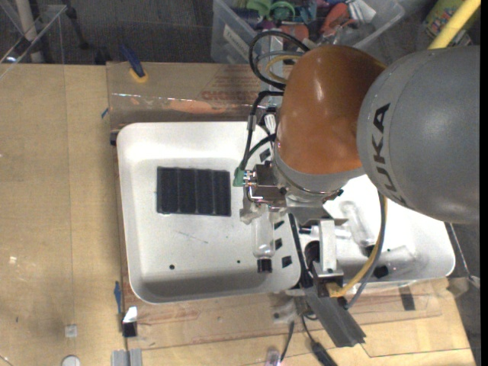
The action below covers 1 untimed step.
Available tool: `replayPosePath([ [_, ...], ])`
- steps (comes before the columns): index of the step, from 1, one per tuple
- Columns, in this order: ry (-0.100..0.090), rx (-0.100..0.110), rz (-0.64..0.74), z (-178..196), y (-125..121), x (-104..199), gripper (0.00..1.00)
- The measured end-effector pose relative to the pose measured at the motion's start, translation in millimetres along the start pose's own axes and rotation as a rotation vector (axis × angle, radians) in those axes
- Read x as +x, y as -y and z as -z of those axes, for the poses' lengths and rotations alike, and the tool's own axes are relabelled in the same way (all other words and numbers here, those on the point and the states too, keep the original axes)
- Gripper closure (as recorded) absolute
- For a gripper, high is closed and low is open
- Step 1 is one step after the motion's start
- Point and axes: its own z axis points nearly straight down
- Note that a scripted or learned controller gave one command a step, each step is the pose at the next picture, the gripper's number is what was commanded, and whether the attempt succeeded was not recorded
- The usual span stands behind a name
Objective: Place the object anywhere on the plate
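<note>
One black ribbed slab (194, 191), rectangular and divided by grooves into four strips, lies flat on the floor of the left white bin (145, 280), toward its rear half and apart from every wall. Nothing touches it.

The gripper (264, 254) is to the slab's right and nearer the front, over the right-hand end of the same bin and close to its front right corner. It is apart from the slab, and nothing can be seen in its grasp. Whether its jaws stand apart or together cannot be made out among the white mounting parts and cables around it.

Above the gripper, the arm's orange band (320, 113) and the grey link (431, 120) with KUKA lettering cover most of the right white bin (427, 259), of which a front portion is visible. Black cables (263, 52) loop behind the wrist.

A cardboard sheet (175, 82) lies behind the left bin on the wooden bench (53, 204). A clear crate of coloured toys (305, 6) stands at the back.
</note>
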Motion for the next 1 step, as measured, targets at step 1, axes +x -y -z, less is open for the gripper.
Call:
replayPosePath([
  [1,0.0,0.0,0.347,-27.4,4.0,78.0,1.0],
])
